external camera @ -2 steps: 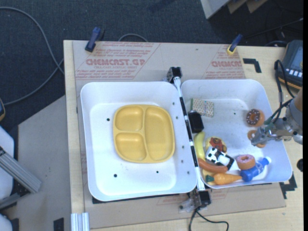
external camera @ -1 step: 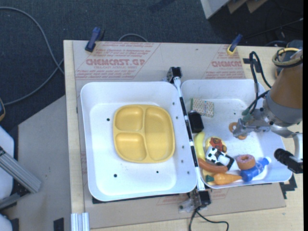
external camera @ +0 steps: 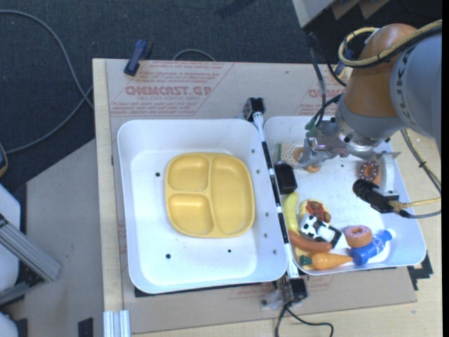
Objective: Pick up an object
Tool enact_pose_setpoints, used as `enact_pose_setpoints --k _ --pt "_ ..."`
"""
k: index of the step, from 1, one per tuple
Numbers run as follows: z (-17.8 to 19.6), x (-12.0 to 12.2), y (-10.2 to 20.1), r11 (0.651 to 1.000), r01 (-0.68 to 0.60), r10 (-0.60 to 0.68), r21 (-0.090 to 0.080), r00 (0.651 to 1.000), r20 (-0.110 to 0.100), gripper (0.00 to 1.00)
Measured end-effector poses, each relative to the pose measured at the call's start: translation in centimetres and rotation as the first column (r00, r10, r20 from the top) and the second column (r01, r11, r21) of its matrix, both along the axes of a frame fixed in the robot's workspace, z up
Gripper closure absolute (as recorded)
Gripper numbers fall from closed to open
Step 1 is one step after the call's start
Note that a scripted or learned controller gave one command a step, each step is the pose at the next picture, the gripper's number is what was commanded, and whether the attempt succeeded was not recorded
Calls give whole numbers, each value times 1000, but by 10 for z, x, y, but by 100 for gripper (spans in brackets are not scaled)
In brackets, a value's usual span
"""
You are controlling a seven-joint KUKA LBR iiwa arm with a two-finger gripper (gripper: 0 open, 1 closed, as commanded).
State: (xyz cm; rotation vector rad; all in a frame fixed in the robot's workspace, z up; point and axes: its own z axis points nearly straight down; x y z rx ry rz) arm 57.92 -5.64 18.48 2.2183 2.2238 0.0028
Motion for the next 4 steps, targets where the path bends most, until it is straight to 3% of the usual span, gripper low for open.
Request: enact_pose_setpoints --k 1,2,3,4 --pt "-1 -45 63 1000 1 -1 1 1000 -5 100" --pt "42 11 33 1000 2 -2 -2 1000 0 100" --pt "26 14 72 1000 1 -1 0 1000 -5 100" --pt "18 11 51 1000 3 -3 -1 1000 -5 100"
